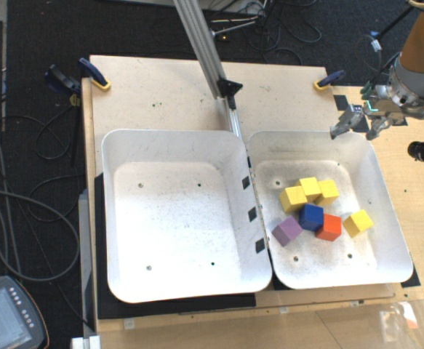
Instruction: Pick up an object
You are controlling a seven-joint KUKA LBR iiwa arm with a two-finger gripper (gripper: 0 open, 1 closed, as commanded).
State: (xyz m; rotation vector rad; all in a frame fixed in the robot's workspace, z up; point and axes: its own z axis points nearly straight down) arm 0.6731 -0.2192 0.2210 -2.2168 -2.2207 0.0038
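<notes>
1. Nearest the camera, the purple block (pixel 286 230), blue block (pixel 312 216) and orange block (pixel 329 227) sat touching in the right bin (pixel 386 195); a grasp could have snagged neighbours.
2. Farther back, the gripper (pixel 357 124) hovered over the rim, fingers apparently spread and empty; descending there risked striking it.

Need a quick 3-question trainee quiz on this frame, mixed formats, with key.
1. True or false: the blocks lie in the left bin.
2. Which block touches the blue block? A) orange block B) a green block C) a white block
3. Fill in: the pincer sits above the right bin's ____ edge.

Key: 1 false, they lie in the right bin. 2 A. 3 far, near its right corner, apart from the blocks, holding nothing.
</notes>
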